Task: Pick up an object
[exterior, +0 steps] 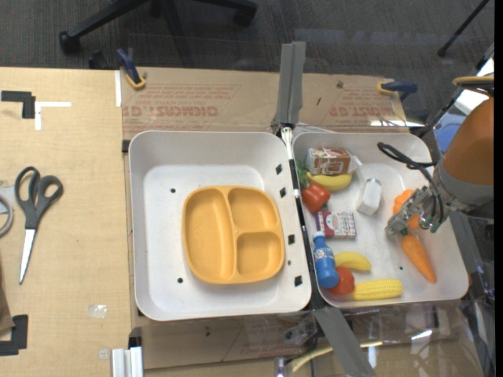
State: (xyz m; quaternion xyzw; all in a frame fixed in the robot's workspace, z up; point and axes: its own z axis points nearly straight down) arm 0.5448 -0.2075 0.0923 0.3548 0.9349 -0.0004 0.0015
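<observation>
the gripper [412, 220] hung low in the right bin [452, 289], near its right wall, with the grey arm [471, 171] and its orange band reaching in from the right. it sat just above the top end of a carrot [419, 258], which lay on the bin floor pointing toward the near right corner. a small orange piece [402, 199] showed just beside the tool, at its upper left. whether the tool was spread or closed i cannot tell, and nothing could be made out clamped in it.

the rest of the right bin's things lay to the left of the tool: a small brown carton [328, 161] at the back, a banana [330, 181] touching its near side, a red pepper [314, 198] beside that, a white block [369, 195], a pink and white packet [339, 225], a blue bottle [323, 261], a short yellow piece [353, 261], a red tomato [341, 281] and an ear of corn [378, 290] along the near wall.

the left bin [149, 210] held a yellow divided plate [233, 234]. scissors [33, 210] lay on the bench [63, 289] well to the left.
</observation>
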